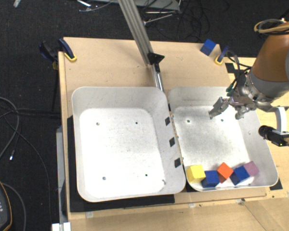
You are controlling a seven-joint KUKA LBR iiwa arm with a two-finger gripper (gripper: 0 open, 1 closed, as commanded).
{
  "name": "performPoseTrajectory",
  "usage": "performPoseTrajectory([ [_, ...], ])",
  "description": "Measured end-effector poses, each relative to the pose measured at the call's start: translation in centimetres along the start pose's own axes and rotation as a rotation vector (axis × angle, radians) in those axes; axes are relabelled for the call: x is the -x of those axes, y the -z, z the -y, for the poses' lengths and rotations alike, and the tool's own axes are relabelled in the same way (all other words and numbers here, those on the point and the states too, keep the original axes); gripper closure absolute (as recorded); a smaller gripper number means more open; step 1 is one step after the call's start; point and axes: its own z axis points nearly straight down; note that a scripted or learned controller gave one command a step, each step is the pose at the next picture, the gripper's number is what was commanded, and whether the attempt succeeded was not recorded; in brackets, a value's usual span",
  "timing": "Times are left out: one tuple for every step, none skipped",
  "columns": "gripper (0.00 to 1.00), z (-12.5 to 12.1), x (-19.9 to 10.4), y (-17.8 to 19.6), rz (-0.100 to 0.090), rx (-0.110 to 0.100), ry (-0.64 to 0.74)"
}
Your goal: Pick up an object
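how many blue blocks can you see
3. Two sit in the right bin's near edge row, one beside the yellow block, one beside the purple. A third lies on the bench's far edge.

Your bench (111,61) is pale wood on dark speckled carpet (24,28). Black cables (9,129) trail at left; a metal pole (135,23) slants across.

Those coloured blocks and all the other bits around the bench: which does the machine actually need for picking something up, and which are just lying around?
For the job:
- end effector
- yellow block
- orange block
- two blue blocks
- purple block
- right bin

Lying about:
- left bin
- blue block on the bench
- clamps
- cables
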Motion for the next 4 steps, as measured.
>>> performPoseTrajectory([
  [0.00,-1.2,-0.9,-2.2,0.000,-0.002,0.004],
  [0.00,-2.6,-2.5,-8.5,-0.001,-0.004,0.005],
  [0.00,-0.6,-1.7,-6.1,0.000,-0.001,-0.002],
  [0.00,1.6,-3.3,-7.2,0.000,-0.003,0.000],
])
